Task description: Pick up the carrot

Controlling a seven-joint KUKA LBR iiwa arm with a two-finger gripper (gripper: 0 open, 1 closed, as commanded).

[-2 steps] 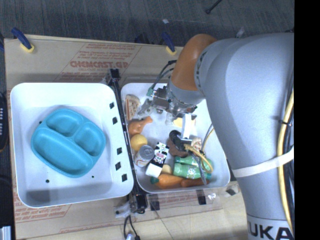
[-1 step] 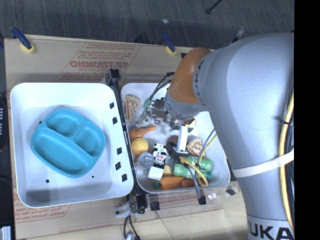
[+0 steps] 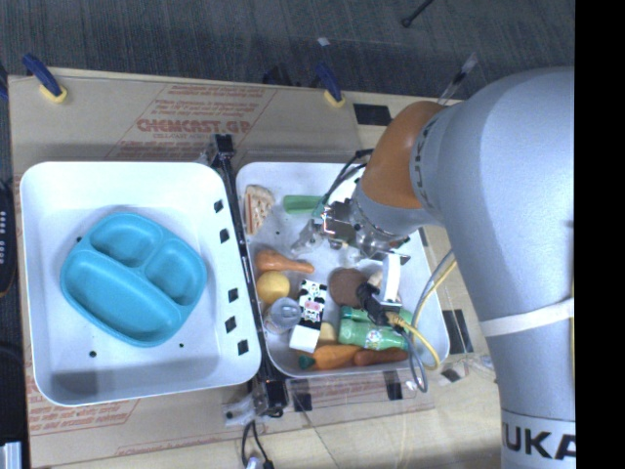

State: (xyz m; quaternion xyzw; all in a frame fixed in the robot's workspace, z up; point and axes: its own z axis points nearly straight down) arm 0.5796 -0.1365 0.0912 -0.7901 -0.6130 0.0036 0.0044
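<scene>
you're at the approach step: the hand (image 3: 342,225) hangs over the far middle of the right bin (image 3: 432,313), and nothing sits between its parts that you can make out. you cannot tell from this view how far it is parted, since the wrist and the orange band crowd over it from the right

there are two orange things that could be the carrot. one carrot (image 3: 284,262) lies along the left side of the right bin, just nearer than the hand and a little to its left, with a yellow round fruit (image 3: 273,286) just beside it on the near side. another orange piece (image 3: 334,357) lies at the near wall of that bin, touching or nearly touching a green bottle (image 3: 371,335). the first one looks the closer and the freer target

the clutter matters here: a black and white cow-pattern carton (image 3: 311,311) and a brown round thing (image 3: 347,284) sit in the middle of the bin, near the first carrot but apart from it. the blue divided plate (image 3: 132,277) in the left bin (image 3: 39,262) plays no part

for the next move, you'd want the hand shifted left and nearer until it stands over the carrot's middle, turned so it closes across the narrow width, then lowered. the risk, as i judge it, is nudging the yellow fruit or pinning the carrot against the bin's left wall
</scene>
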